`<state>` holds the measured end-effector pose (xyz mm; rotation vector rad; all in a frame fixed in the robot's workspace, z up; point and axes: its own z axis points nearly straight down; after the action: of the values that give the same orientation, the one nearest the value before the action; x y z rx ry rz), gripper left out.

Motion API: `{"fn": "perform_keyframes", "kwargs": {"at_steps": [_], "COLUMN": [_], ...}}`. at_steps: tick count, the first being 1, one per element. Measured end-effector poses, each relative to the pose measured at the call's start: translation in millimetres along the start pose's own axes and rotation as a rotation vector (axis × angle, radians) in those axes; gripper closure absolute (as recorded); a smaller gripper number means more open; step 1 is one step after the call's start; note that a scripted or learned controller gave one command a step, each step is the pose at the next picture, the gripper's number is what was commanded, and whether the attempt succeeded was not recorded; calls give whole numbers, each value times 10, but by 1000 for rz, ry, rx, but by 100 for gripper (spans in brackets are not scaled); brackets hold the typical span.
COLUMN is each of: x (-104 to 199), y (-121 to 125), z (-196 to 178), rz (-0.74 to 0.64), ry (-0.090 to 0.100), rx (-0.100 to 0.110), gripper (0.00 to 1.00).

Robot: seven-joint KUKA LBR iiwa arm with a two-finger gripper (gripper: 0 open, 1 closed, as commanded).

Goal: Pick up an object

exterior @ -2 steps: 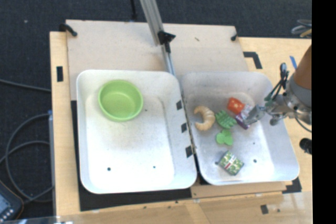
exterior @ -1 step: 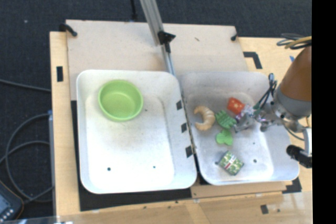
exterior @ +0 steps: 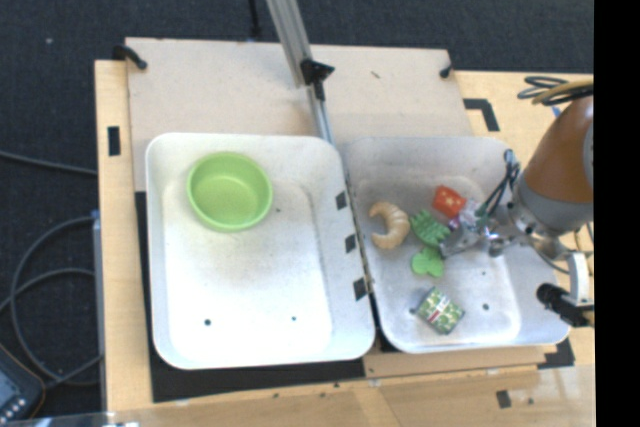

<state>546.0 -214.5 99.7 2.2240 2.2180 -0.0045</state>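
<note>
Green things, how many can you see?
3, maybe more: a bowl in the left bin, a leafy toy mid right bin, and a green-patterned block nearer its front. The arm may hide others.

Two shallow white bins stand side by side on a wooden bench (exterior: pixel 110 215). In the left bin (exterior: pixel 250 315), a light green bowl (exterior: pixel 230 192) sits near the back left corner. The right bin (exterior: pixel 500 315) carries several small things: a tan curved toy like a croissant (exterior: pixel 390 224) close to its left wall, a red object (exterior: pixel 449 201) toward the back, green leafy pieces (exterior: pixel 430 245) in the middle, and a small green and white packet (exterior: pixel 439 310) near the front edge. The gripper (exterior: pixel 462 233) is low over the green pieces, just beside the red object. The grey arm (exterior: pixel 560 175) with its orange band comes over the right wall.
</note>
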Motion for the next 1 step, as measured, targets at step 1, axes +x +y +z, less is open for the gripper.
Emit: {"fn": "perform_keyframes", "kwargs": {"at_steps": [1], "x": [-8], "y": [14], "z": [-125], "rz": [3], "ry": [0], "rx": [-6], "gripper": [100]}}
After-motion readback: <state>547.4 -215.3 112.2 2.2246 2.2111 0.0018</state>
